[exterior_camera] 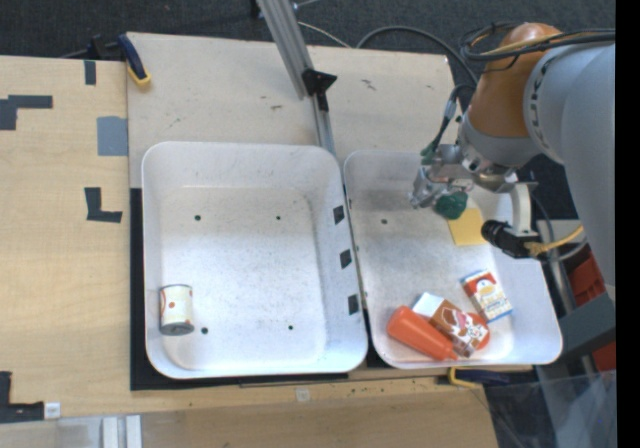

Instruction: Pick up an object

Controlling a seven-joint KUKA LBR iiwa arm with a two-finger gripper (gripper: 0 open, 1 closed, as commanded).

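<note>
The arm (pixel 560 86) runs out of the picture at the right edge, so its upper links are cut off. Its wrist covers part of a green object (pixel 453 204), whose shape cannot be told, and the yellow piece (pixel 466 227) beside it is partly tucked under that object. The print on the small can (pixel 176 309) and on the carton (pixel 486 295) is too small to read. The worktop (pixel 60 266) is cut off at the left edge.

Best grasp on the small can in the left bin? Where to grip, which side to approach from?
Grip the can across its round body, coming straight down from above. It seems to stand upright near the left bin's front-left corner, close to the left wall, so probably set the fingers front to back.
</note>
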